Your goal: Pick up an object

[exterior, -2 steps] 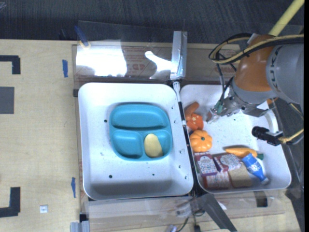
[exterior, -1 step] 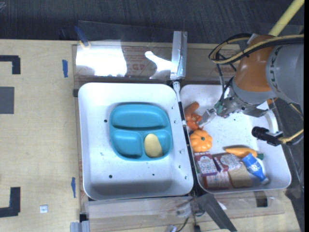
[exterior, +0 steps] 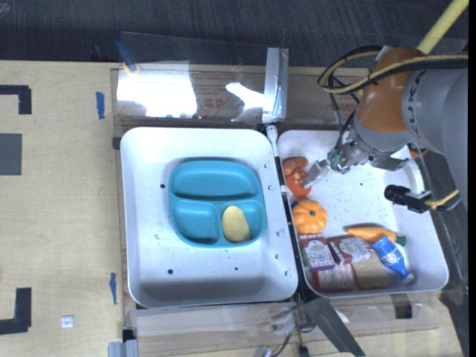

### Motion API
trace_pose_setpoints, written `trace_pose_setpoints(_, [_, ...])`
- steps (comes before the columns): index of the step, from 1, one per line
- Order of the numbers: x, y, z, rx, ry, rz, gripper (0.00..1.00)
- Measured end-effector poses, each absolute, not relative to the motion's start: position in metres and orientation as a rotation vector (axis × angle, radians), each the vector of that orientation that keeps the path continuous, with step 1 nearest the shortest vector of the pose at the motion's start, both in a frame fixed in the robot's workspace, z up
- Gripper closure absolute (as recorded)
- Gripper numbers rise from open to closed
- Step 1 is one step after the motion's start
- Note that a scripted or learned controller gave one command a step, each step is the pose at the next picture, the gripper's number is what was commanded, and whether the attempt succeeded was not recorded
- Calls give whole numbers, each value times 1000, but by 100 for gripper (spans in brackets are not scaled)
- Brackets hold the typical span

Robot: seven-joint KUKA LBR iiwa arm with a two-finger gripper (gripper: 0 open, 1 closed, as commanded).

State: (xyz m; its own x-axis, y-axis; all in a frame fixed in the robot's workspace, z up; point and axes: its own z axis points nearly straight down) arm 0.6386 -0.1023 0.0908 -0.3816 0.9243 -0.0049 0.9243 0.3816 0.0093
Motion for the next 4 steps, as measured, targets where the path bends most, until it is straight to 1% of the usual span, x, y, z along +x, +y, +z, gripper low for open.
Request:
trace_pose_setpoints(1, [635, -38, 228, 1551, 2718, 12, 0])
trace_pose_setpoints(2, [567, -67, 183, 1458, 2784, -2, 0])
trace_pose_setpoints(3, [625, -146, 122, 1832, 2551, -2, 0])
trace_pose_setpoints(4, [658, -115, 96, 1766, 2589, 3, 0])
